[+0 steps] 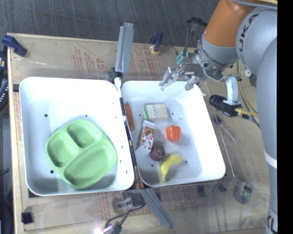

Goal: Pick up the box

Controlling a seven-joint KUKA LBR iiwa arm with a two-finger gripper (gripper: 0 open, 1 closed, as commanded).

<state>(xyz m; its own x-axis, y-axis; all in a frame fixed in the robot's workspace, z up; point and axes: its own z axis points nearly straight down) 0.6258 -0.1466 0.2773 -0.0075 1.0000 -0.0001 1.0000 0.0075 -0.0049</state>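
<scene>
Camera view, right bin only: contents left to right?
Hot dog → small carton box → orange pepper. The green-white packet, dark round item and banana overlap these in x, so left out.

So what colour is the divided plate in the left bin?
Light green, seen in the camera view: the divided plate.

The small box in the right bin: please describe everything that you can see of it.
The box is small and flat, seemingly printed cardboard, white with red and brown markings too small to read. It lies on the floor of the right bin, near the bin's left wall, tilted slightly from the bin's edges. Its lower end is close to, perhaps touching, a dark round item. A green-white packet lies just above it, an orange pepper to its right. The gripper hovers above the bin's far edge, away from it.
</scene>
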